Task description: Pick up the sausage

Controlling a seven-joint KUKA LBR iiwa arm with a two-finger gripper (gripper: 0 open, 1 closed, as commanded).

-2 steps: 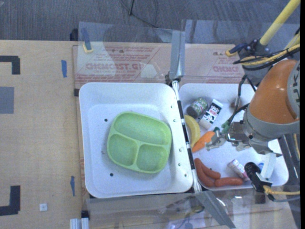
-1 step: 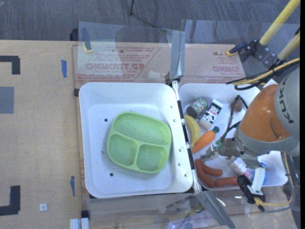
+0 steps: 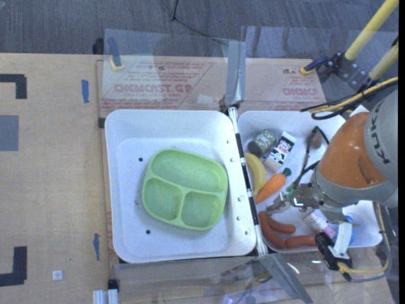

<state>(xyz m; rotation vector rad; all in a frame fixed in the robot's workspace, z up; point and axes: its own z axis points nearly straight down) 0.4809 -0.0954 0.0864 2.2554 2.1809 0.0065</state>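
Observation:
The sausage (image 3: pixel 277 225) is a red link lying at the near left corner of the right bin (image 3: pixel 278 114), and a second red link (image 3: pixel 299 240) lies just behind it by the front wall. My gripper (image 3: pixel 290 201) hangs under the orange band, just above and slightly right of the sausage, between it and the carrot (image 3: pixel 272 186). Nothing is visibly lifted off the bin floor.
A banana (image 3: pixel 255 170), a small milk carton (image 3: pixel 280 151) and a round green-grey item (image 3: pixel 264 139) crowd the right bin's left side. A small white bottle (image 3: pixel 316 221) lies under the wrist. The left bin (image 3: pixel 126 126) holds a green divided plate (image 3: pixel 185 189).

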